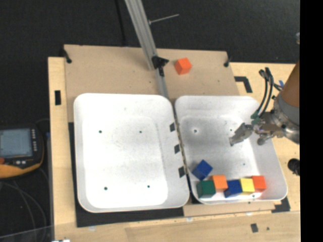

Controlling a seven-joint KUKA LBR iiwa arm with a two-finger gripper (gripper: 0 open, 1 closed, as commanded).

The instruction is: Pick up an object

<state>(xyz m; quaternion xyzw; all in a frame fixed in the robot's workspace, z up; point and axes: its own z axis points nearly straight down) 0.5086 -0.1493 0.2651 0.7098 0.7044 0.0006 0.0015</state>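
Observation:
Several small cubes lie in the right bin [222, 110] near its front edge. A blue cube [202, 169] sits a little apart. Behind the front wall runs a row of a green cube [206, 188], an orange cube [220, 182], a second blue cube [233, 187], a yellow cube [247, 185] and a red-orange cube [259, 182]. My gripper [251, 136] hangs over the right side of this bin, above and behind the row. It is open with nothing between its fingers.
The left bin [121, 150] lies beside the right one. A lone orange cube [182, 66] rests on the brown board behind both bins. A slanted metal rail [144, 29] runs down to the gap between the bins. A handheld pendant [17, 147] lies off the bench at left.

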